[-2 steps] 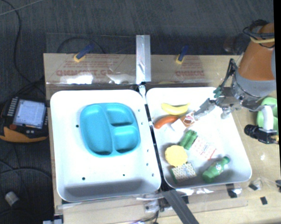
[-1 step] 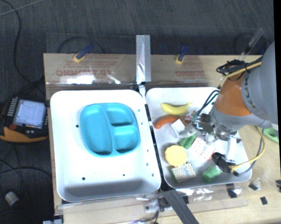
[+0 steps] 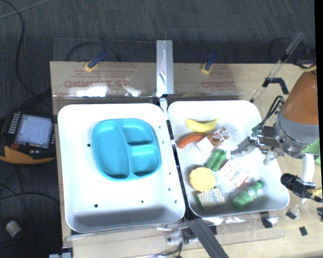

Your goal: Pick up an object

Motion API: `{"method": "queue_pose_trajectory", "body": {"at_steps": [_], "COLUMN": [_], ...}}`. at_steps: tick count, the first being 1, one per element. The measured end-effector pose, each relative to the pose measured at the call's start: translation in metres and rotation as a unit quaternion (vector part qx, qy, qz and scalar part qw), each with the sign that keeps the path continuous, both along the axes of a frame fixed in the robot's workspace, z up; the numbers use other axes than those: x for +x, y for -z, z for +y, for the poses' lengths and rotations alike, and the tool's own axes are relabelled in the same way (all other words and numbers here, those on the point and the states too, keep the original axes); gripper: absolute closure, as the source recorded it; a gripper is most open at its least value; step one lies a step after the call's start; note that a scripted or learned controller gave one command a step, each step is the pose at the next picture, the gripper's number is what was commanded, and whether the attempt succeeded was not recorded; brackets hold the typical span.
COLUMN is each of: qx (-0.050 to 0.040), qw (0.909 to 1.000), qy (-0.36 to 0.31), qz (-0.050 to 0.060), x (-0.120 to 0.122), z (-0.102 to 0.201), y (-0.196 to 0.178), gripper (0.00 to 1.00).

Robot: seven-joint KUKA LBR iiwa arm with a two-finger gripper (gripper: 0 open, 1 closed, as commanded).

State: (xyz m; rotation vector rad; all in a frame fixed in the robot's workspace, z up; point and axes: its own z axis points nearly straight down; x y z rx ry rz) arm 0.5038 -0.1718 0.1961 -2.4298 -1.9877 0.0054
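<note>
The right bin (image 3: 257,112) holds several toy foods. A yellow banana (image 3: 201,124) lies at the back, with an orange carrot-like piece (image 3: 190,139) in front of it. Near the middle lie a small red and white item (image 3: 220,135), a white block (image 3: 205,145) and a green ridged vegetable (image 3: 216,160). At the front are a yellow disc (image 3: 202,178), a checkered packet (image 3: 211,197), a red-patterned white packet (image 3: 235,173) and a green bottle (image 3: 247,196). My gripper (image 3: 251,143) hangs over the bin's right side, just right of the white packet and above it. Nothing shows in its grasp.
The left bin (image 3: 79,204) carries a blue divided plate (image 3: 127,147). A metal post (image 3: 164,67) rises behind the wall between the bins. The arm's grey wrist and orange band (image 3: 304,101) overhang the right bin's edge. A handheld device (image 3: 31,134) lies on the floor at left.
</note>
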Motion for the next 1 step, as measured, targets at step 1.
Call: {"method": "queue_pose_trajectory", "body": {"at_steps": [1], "qx": [-0.0001], "qw": [0.9921], "qy": [0.125], "qz": [-0.009], "x": [0.0267], "z": [0.0059], "y": [0.1003], "gripper": [0.0]}}
